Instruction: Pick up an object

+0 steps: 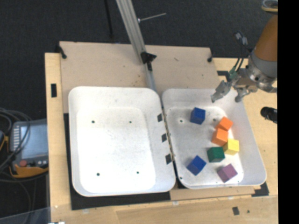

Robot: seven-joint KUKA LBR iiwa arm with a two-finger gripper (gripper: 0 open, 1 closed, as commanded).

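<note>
**7 cubes in the right bin, pincer released above its far edge**

7 small cubes are seen in the right bin (pixel 247 139): a blue cube (pixel 197 115) near the middle, 2 orange cubes (pixel 223 130) touching each other, a yellow cube (pixel 232 146) beside a green cube (pixel 216 154), a second blue cube (pixel 196 164) and a purple cube (pixel 227 172) nearest the front. The pincer (pixel 230 93) is held spread over the bin's far right corner, nothing between its fingers. The left bin (pixel 79 101) lies alongside on the counter (pixel 53 125).
</note>
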